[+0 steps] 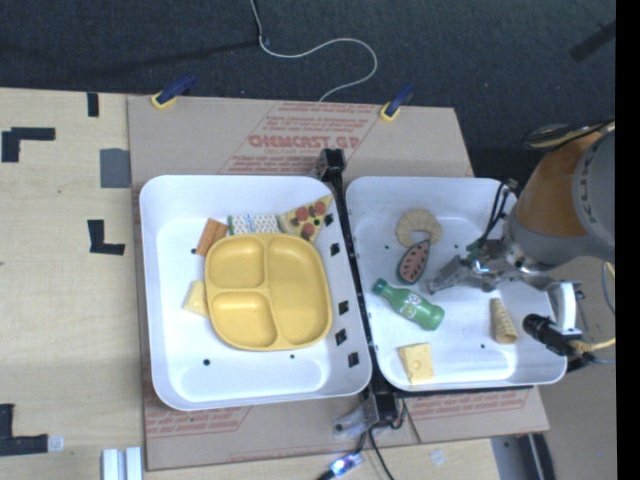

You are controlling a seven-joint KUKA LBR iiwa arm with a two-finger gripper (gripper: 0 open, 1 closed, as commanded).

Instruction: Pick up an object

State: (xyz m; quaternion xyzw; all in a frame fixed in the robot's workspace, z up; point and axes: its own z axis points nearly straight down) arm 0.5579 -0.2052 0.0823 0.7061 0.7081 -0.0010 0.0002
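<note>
The grey arm's two-finger gripper point(447, 276) hangs low in the right white bin point(455, 368), its fingers apart and holding nothing, their tips between the watermelon-slice toy point(414, 261) and the green plastic bottle point(409, 304) lying on its side. Closing here could pinch only air, or nudge the round bottle so it rolls off toward the yellow cheese wedge point(417, 361). The tan ice-cream cone point(502, 321) lies near the wrist and could be knocked aside as the arm moves.
</note>
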